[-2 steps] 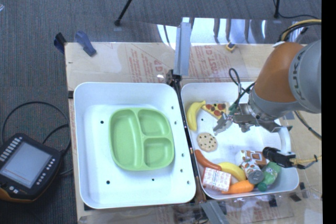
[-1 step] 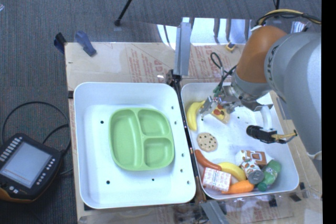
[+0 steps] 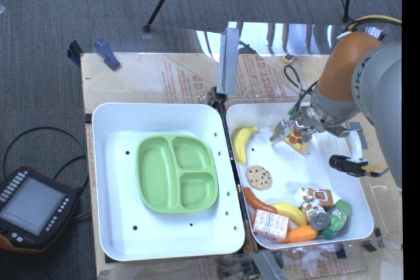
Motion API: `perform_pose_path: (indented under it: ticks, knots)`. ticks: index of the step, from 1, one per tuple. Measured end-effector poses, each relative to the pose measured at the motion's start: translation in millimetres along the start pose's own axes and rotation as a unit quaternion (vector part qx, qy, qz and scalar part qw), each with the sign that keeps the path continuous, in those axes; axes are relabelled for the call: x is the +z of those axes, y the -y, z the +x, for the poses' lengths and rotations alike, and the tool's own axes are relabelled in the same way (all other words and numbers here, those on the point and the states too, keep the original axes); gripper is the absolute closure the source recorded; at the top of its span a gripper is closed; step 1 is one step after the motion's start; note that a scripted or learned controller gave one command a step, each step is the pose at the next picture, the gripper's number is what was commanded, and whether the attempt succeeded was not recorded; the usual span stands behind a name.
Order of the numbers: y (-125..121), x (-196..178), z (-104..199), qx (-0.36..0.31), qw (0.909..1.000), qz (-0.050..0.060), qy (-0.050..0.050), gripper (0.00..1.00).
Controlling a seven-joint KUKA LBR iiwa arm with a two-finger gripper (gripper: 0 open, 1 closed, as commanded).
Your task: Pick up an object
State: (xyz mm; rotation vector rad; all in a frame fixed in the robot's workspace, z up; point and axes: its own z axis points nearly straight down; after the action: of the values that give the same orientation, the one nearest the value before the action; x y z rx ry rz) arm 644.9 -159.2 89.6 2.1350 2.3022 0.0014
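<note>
Grey carpet surrounds the bench; my fingers [image 3: 293, 133] hang over the right bin [image 3: 365, 206], seemingly pinching a pizza slice [image 3: 300, 139].

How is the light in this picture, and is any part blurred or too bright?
In the camera view the light is soft and even; the white right bin looks bright but keeps detail. A strip behind the bins glares with streaky reflections. The gripper is slightly blurred, while the green tray and the cookie are sharp, with faint shadows.
</note>
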Motion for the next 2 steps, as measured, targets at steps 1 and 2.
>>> perform_pose_path:
  ticks: [1,2]
  knots:
    - [2.4,1.2,-40.6,-0.102,0.9948,0.004,-0.009,0.0]
    - [2.8,-7.2,-37.5,-0.104,0.9945,0.007,-0.013,1.0]
